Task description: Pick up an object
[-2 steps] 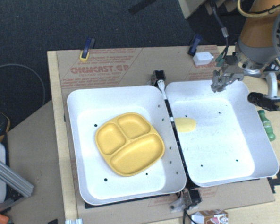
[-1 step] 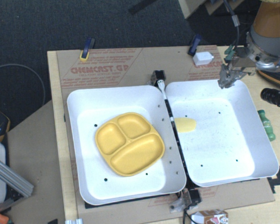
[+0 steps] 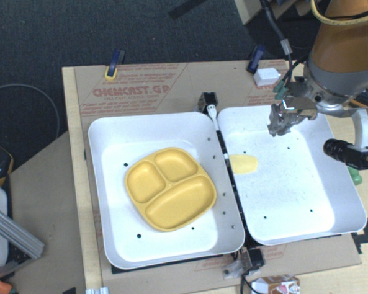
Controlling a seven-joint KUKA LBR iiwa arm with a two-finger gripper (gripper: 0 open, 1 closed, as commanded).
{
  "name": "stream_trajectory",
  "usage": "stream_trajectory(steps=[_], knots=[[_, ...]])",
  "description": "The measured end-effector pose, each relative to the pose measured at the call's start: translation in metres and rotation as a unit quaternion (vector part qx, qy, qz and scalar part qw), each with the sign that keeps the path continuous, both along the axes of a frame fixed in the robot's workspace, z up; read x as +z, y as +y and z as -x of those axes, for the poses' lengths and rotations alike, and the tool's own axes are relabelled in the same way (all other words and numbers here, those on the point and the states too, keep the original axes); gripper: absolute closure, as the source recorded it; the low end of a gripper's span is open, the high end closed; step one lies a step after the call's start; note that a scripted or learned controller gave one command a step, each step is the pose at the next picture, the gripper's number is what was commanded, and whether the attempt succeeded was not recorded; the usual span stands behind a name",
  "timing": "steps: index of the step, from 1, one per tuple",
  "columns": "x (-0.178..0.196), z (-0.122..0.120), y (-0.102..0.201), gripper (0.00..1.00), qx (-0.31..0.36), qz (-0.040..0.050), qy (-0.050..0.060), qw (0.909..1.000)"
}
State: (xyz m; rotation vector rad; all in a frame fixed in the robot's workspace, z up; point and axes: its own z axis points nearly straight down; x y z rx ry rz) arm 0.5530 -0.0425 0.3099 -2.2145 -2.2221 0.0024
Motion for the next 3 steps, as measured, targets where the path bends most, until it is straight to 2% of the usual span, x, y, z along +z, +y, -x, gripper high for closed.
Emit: stream_trajectory(steps=[1, 2, 3], knots=[[0.002, 0.074, 0.046, 1.0, 0.001, -0.0002, 0.001, 1.0], [0.068, 0.073, 0.146, 1.0, 0.002, 0.0, -0.006, 1.0], [0.075, 0.073, 0.143, 1.0, -0.001, 0.0008, -0.004, 1.0]])
